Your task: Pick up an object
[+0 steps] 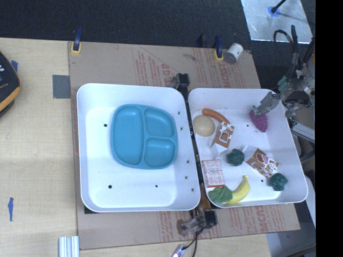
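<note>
The right bin (284, 138) holds several toy foods. A purple grape bunch (260, 121) lies near its far right side. An orange sausage (215, 114), a round beige bun (203, 125) and a waffle piece (223, 135) lie at its far left. A dark green piece (235, 157), a second waffle piece (262, 163) and another green piece (278, 181) sit in the middle and right. A banana (240, 190), a green leaf (218, 194) and a red-and-white packet (213, 173) lie near the front. My gripper (261, 110) hangs low just above the grape bunch, reaching in from the right.
The left bin (88, 143) holds a blue divided plate (143, 136). A white roll (234, 52) and clamps (218, 42) sit at the cardboard's far edge. A yellow-and-black device (6, 84) lies at the far left of the bench.
</note>
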Available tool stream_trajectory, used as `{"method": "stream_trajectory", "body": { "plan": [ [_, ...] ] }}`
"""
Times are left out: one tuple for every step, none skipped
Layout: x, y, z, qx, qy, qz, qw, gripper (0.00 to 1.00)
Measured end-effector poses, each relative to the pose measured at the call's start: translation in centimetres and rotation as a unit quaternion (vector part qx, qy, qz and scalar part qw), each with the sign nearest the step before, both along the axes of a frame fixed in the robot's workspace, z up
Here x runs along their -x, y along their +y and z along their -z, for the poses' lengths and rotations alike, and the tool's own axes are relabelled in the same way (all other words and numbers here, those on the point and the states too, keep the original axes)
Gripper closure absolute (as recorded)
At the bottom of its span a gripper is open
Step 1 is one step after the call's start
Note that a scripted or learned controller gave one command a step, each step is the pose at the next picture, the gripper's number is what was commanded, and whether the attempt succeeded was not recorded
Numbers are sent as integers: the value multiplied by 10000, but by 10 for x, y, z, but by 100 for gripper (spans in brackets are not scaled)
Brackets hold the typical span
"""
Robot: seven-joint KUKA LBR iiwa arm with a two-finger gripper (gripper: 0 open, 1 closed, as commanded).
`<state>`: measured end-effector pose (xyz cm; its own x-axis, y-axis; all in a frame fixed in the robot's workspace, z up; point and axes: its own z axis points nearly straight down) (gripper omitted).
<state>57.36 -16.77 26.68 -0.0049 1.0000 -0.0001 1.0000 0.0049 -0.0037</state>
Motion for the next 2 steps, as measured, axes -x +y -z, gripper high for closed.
{"method": "stream_trajectory", "body": {
  "plan": [
    [-14, -43, 175, 3, 2, -4, 10000, 0],
    [-83, -44, 174, -5, -9, 7, 10000, 0]
  ]
}}
